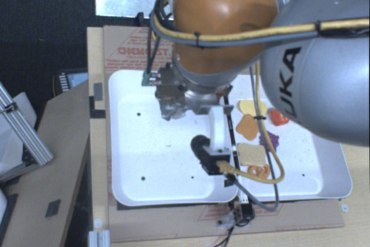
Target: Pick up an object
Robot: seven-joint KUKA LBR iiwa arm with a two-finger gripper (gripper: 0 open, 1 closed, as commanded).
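Note:
My gripper (169,106) hangs over the far middle of the left white bin (133,182), under the big orange wrist band. The bare bin floor lies beneath it, and I see nothing held in it. Several small food-like objects lie in the right bin (324,182), partly behind the arm: a yellow piece (251,107), an orange wedge (247,126), a red piece (279,118), a purple piece (269,139), a tan toast slice (251,154) and an orange pretzel shape (259,172).
The grey arm body covers the top right and hides the far part of the right bin. A cardboard sheet (130,49) lies under the bins. A wooden side table (58,142) and aluminium rail (23,130) stand at the left.

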